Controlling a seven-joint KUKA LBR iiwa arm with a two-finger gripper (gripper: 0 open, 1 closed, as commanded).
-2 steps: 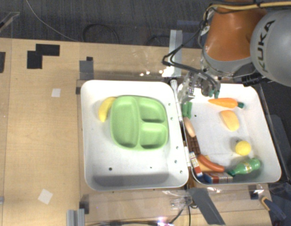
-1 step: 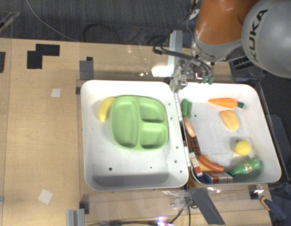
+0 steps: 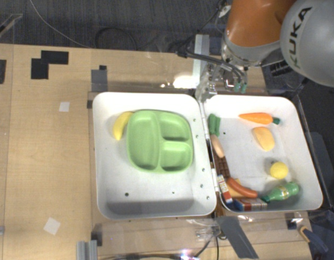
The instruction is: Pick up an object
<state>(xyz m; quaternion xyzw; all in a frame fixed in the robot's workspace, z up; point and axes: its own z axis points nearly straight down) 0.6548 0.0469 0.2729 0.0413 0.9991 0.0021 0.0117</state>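
My gripper (image 3: 223, 86) hangs over the back rim of the right bin (image 3: 305, 145), near its left corner, with its fingers apart and nothing between them. In that bin lie an orange carrot (image 3: 256, 118), a yellow-orange wedge (image 3: 264, 138), a lemon (image 3: 279, 170) and a green bottle (image 3: 280, 192). A red sausage (image 3: 241, 188) lies near the front. A green piece (image 3: 214, 124), a pinkish stick (image 3: 217, 147) and a brown stick (image 3: 223, 169) line the left wall. The green piece is the closest to the gripper, just in front of it.
The left bin (image 3: 107, 188) holds a green divided plate (image 3: 158, 141) and a banana (image 3: 121, 124) at the plate's left edge. The wall shared by the two bins (image 3: 205, 156) runs right below the gripper. Wooden bench top (image 3: 42, 161) lies to the left.
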